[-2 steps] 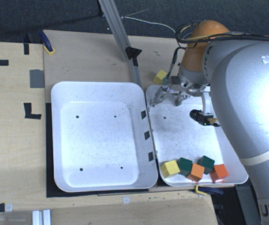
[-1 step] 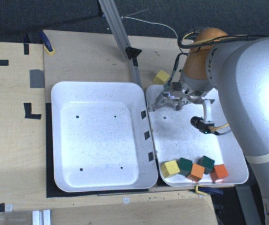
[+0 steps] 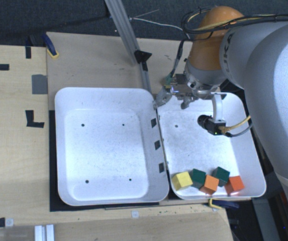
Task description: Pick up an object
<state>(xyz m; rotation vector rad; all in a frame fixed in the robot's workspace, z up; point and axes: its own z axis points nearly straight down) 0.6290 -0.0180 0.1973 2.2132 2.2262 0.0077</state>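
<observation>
Camera view: arm comes in from the right, orange band above the wrist, gripper [image 3: 176, 100] sitting over the far-left corner of the right bin [image 3: 234, 142], close to the divider between the two bins. Can't tell what the jaws are doing; the wrist hardware hides them and nothing visible sits between them. Looks like a transit or pre-approach pose, well apart from any target.

Targets are all bunched at the near edge of the right bin: yellow block [image 3: 182, 179], two dark green blocks [image 3: 198, 175] and [image 3: 221, 174], orange block [image 3: 210, 184], red-orange block [image 3: 234, 184]. They're small cubes, matte, tilted at odd angles, touching or nearly touching each other and pressed against the near wall. My guess is that wall plus tight packing makes finger clearance the main risk; the yellow block at the left end looks the most exposed.

Left bin [image 3: 103, 144] holds no blocks.
</observation>
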